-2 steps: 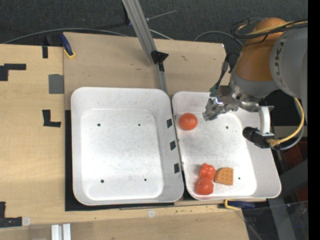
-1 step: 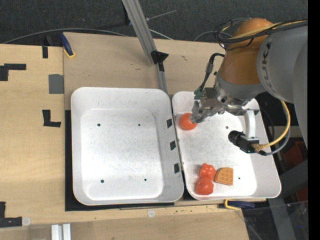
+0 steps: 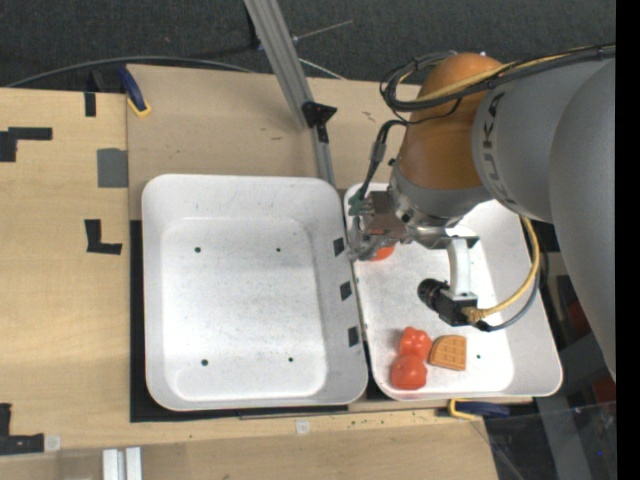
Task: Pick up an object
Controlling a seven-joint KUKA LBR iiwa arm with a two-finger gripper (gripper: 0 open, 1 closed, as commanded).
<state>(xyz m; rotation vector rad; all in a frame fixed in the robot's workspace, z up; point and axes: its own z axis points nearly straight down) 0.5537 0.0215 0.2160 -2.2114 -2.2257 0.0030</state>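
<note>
Surface [image 3: 60,268]: pale wood | left bin [image 3: 240,288] | right bin [image 3: 530,368], touching it | black tape marks [image 3: 98,236] far left

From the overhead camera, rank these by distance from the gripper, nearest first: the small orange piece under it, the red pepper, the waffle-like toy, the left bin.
1. Small orange piece: right at the gripper, top left of the right bin.
2. Left bin: its right rim lies just left of the gripper.
3. Red pepper and waffle-like toy: near the right bin's front edge; too close to call.
</note>
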